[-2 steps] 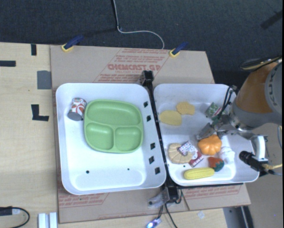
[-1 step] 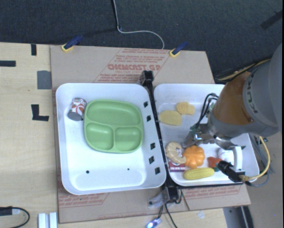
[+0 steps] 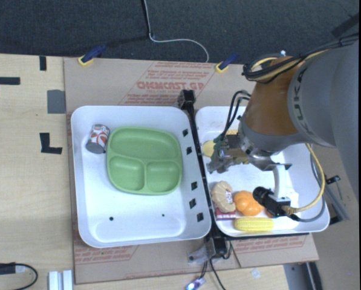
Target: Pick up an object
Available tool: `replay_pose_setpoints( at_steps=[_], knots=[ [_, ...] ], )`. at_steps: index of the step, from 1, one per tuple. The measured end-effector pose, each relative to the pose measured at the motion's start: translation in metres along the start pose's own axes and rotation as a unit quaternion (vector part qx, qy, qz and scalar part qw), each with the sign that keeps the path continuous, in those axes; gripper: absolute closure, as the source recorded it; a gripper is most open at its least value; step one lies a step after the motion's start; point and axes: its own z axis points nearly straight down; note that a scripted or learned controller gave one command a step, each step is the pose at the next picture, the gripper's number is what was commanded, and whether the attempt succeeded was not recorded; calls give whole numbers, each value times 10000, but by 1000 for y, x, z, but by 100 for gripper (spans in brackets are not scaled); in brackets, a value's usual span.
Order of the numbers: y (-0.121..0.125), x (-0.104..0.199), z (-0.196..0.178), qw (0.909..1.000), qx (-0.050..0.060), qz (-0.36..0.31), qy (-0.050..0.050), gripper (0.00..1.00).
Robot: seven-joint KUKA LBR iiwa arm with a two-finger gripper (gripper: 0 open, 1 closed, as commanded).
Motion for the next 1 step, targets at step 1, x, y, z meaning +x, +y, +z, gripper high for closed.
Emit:
replay_pose_setpoints(
  at_steps=[1],
  knots=[
    [-41, -13, -144, 10000, -23, 52, -15, 100]
  ],
)
